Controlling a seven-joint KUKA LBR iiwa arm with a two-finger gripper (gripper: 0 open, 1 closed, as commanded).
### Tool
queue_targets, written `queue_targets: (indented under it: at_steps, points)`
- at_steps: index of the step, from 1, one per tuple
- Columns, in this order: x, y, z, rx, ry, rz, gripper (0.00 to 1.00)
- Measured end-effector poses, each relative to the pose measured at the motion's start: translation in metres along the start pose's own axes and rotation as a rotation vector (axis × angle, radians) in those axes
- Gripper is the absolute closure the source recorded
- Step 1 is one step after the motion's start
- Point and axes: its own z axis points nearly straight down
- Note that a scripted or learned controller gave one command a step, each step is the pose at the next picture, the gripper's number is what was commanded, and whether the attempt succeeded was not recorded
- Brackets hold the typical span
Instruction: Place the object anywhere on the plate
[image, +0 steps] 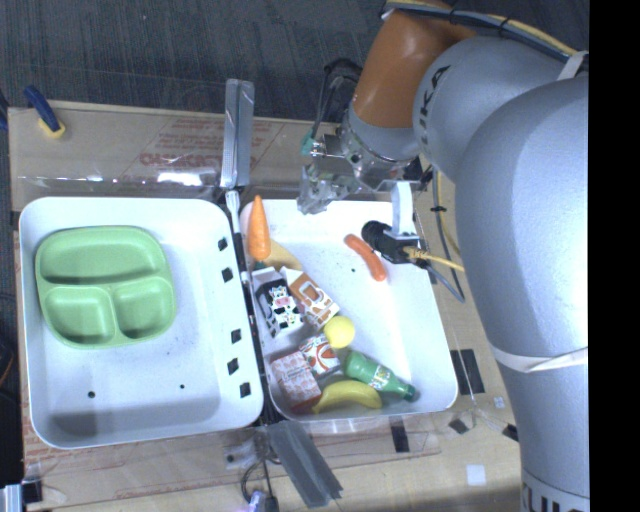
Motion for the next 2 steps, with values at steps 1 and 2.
queue_targets:
  at_steps: [1,2]
  points:
    - [0.051,-0.044,0.041,0.001,-0.001,-0.113,1.0]
    - [0.144,-0.077,0.041,0.002,-0.001,-0.155,1.0]
